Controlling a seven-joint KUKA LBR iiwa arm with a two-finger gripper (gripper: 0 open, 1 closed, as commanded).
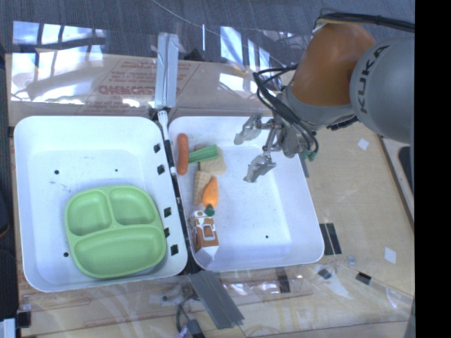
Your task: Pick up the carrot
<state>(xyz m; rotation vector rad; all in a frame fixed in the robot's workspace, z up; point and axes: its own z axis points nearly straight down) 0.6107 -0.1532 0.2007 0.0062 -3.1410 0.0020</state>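
Your carrot (210, 193) lies left of frame centre in the right bin (282, 217) — long axis near vertical, green top down — while the jaws hang apart, holding nothing, right of it.

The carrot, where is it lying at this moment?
The carrot lies in the right bin, near its left wall, just above the small carton and left of the gripper.

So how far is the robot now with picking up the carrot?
Nothing looks done yet. The carrot lies in the right bin, near its left wall, between a hot dog and a small carton. The gripper hangs open above the bin's middle, apart from the carrot. Reaching, closing and lifting are all left.
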